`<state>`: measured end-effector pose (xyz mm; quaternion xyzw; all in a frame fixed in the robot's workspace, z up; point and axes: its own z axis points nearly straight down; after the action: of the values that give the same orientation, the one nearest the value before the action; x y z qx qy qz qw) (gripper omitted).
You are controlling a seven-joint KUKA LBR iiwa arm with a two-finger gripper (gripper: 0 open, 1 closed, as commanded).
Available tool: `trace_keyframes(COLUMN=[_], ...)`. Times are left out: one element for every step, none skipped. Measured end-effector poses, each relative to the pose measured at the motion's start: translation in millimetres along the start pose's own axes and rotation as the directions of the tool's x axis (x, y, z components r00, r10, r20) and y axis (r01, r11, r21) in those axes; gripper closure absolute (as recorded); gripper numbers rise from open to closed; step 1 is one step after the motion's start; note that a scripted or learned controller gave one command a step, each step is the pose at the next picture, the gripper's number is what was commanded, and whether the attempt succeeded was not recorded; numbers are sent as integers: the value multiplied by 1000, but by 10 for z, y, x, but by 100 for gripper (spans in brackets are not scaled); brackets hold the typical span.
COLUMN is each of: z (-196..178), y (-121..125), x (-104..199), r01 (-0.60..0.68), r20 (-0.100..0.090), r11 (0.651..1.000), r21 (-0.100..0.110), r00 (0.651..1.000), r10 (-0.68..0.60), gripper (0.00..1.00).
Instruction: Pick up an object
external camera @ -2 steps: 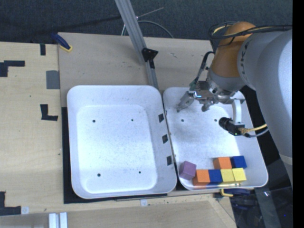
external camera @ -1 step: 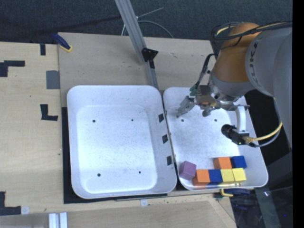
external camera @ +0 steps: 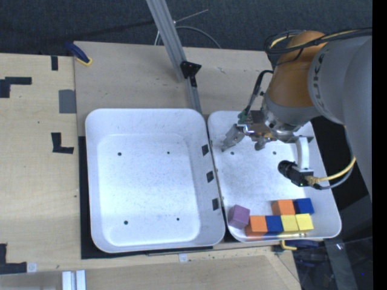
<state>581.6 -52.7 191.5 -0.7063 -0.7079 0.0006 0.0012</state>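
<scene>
hovering over the upper part of the right bin, the pincer carries nothing visible, its opening impossible to judge, well apart from the blocks huddled along the bin's near edge, likely still awaiting a descent.

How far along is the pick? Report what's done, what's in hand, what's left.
Done: the arm has reached over the right bin, gripper near its upper left. In hand: nothing visible. Left: the whole pick; the purple block and the orange, blue and yellow blocks sit along the bin's near edge.
</scene>
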Motion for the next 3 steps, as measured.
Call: trace_keyframes(z=[-1, 2, 5], y=[-310, -398, -597], x=[-2, 661, 1391], r01=[-3, 6, 7], r20=[1, -2, -2], r11=[1000, 1000, 1000], r21=[2, 1, 2], r00=[1000, 1000, 1000], r10=[3, -6, -7], gripper=[0, 0, 0])
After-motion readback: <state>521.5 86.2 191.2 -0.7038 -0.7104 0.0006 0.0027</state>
